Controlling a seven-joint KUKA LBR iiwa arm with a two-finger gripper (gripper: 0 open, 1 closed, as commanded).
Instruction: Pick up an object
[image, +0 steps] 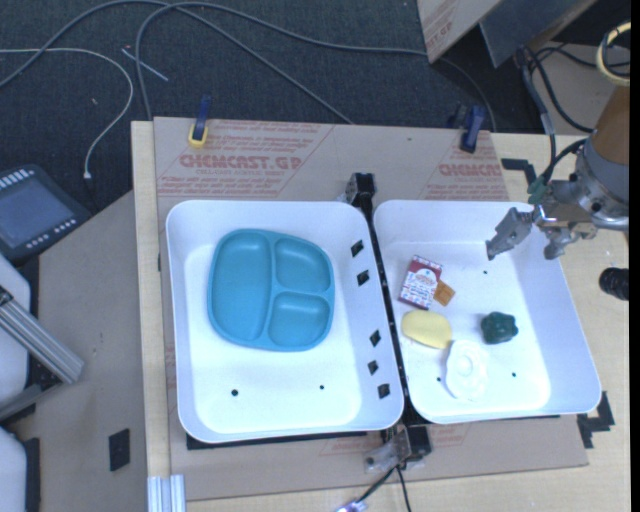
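Pincer (528, 238) spread above right bin (560, 300); yellow object (427, 329) lies left-right.

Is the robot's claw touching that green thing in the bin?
Apart. The camera view shows the gripper near the bin's far edge, white floor between it and the green thing.

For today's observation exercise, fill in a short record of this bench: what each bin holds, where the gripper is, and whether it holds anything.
left bin: blue divided tray
right bin: red-and-white packet, yellow piece, dark green piece, white piece
gripper: above the right bin's far right part, open
held: nothing between its fingers
nearest item to gripper: the dark green piece, apart from it
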